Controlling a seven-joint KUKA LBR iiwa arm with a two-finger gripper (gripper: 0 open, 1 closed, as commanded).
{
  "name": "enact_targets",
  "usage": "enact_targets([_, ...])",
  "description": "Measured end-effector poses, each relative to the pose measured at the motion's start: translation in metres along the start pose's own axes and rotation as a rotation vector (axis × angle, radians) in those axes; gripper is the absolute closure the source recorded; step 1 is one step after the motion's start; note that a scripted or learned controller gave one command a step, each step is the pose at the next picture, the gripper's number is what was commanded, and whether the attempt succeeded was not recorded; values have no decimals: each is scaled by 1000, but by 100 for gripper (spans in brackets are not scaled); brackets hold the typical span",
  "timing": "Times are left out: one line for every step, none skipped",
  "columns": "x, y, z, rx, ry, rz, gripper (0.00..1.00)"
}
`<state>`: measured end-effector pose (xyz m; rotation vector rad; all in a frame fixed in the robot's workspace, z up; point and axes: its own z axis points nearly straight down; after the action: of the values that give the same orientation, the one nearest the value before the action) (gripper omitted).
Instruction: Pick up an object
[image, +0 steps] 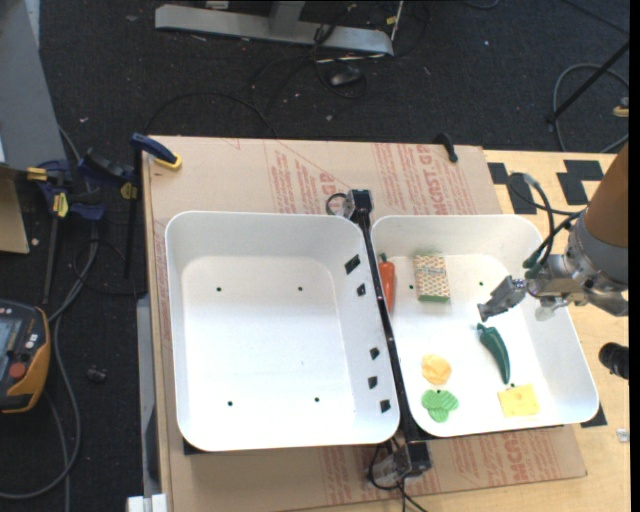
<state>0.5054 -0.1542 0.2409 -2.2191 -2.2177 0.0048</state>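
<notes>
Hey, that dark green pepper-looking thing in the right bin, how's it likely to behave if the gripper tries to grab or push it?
The green pepper is long, narrow and curved, so it would probably pivot or slide on the smooth bin floor if nudged off-centre. Its glossy look suggests a slippery surface. It lies flat, so tipping seems unlikely; the gripper above it would likely hold best across its narrow width.
</notes>
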Motion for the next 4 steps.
enact_targets([0, 1, -2, -5, -1, -1, 0])
enact_targets([-5, -3, 42, -1, 0, 0, 0])
enact_targets([-7, -7, 87, -1, 0, -1, 0])
enact_targets([2, -11, 137, -1, 0, -1, 0])
